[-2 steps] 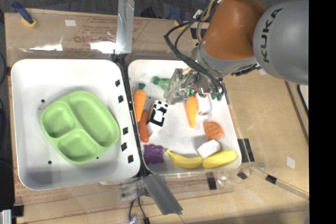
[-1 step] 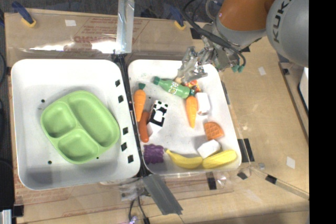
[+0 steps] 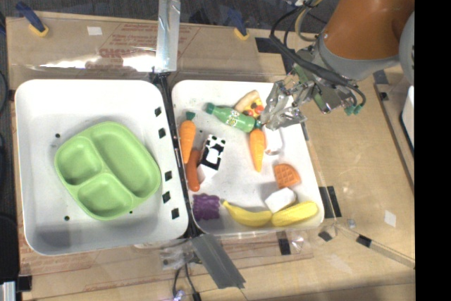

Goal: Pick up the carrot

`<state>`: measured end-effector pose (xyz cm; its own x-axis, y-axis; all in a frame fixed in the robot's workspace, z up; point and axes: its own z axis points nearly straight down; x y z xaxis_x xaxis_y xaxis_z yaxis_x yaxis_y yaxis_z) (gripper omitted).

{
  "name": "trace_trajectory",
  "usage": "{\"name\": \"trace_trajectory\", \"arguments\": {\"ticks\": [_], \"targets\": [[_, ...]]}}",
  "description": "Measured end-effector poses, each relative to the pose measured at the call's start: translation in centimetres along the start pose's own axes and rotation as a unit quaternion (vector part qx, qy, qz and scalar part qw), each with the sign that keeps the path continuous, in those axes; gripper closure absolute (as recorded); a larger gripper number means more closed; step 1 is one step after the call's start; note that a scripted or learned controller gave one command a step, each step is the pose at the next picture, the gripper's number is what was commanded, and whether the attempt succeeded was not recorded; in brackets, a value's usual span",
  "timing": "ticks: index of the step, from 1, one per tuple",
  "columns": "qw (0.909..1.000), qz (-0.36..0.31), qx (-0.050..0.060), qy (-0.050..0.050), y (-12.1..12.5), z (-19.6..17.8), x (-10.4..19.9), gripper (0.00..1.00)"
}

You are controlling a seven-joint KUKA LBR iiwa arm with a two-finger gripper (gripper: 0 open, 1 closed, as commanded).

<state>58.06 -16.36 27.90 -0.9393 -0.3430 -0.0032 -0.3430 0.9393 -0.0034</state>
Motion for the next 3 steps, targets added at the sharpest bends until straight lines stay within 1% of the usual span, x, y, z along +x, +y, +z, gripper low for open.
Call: {"name": "trace_trajectory", "arguments": {"ticks": [1,3], "targets": [[0.9986,-0.052,-0.001,0.001,-2.1,0.6,7.2,1.00],[0.9984,-0.056,0.001,-0.001,-2.1,-1.6,6.8,1.00]]}}
